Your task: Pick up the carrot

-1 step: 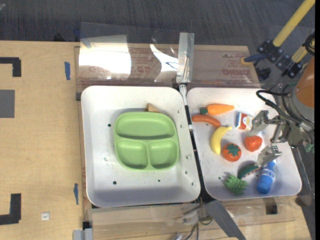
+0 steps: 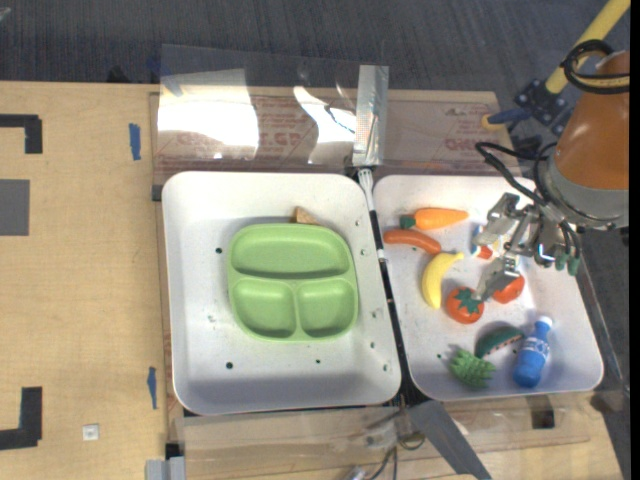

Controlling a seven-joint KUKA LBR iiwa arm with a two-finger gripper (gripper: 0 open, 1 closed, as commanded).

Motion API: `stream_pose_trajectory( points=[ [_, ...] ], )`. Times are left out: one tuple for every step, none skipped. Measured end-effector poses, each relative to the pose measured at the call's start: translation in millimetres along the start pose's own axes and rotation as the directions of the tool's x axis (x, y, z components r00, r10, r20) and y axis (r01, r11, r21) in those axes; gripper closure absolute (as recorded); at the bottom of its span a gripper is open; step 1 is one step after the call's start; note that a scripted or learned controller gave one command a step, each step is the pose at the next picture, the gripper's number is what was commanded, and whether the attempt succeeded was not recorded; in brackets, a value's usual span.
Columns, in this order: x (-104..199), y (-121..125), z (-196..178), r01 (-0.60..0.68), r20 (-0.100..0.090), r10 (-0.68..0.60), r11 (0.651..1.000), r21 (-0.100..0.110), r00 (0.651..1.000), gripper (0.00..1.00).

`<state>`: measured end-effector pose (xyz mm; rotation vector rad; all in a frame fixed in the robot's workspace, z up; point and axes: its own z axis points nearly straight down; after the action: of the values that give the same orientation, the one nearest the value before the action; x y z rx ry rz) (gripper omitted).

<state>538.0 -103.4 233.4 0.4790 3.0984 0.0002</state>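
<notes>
so far the job looks to be in its approach step: the carrot (image 2: 440, 218) lies untouched near the far edge of the right bin (image 2: 590, 368), toward that bin's far-left corner, its thick end pointing at the dividing wall between the two bins. just beside it on the near side is a red pepper (image 2: 412, 239), and a banana (image 2: 436, 277) sits a little further toward the middle of the bin. the gripper (image 2: 500, 263) hangs over the middle of the right bin, off to the right of the carrot and nearer the near edge, with its tips close to a tomato (image 2: 463, 304) and another red piece (image 2: 509, 288). whether the tool is spread or pressed together i cannot tell, since the metal parts overlap the toys beneath them; nothing can be seen pinched in it.

along the near edge of the right bin lie a green leafy toy (image 2: 472, 368), a dark green vegetable (image 2: 497, 341) and a blue bottle (image 2: 533, 353). the left bin (image 2: 190, 228) carries a green divided plate (image 2: 293, 279) at its centre.

judging from this, the next move calls for travelling toward the far-left corner of the right bin, lining the tool across the carrot's narrow width, and coming down clear of the pepper, which is close enough to be caught or nudged by mistake.
</notes>
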Motion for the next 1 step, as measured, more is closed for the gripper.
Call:
stream_pose_trajectory(
  points=[
    [-19.1, 46.3, 50.6, 0.031, -0.009, -0.031, 1.0, -0.001, 0.999, 0.0]
  ],
)
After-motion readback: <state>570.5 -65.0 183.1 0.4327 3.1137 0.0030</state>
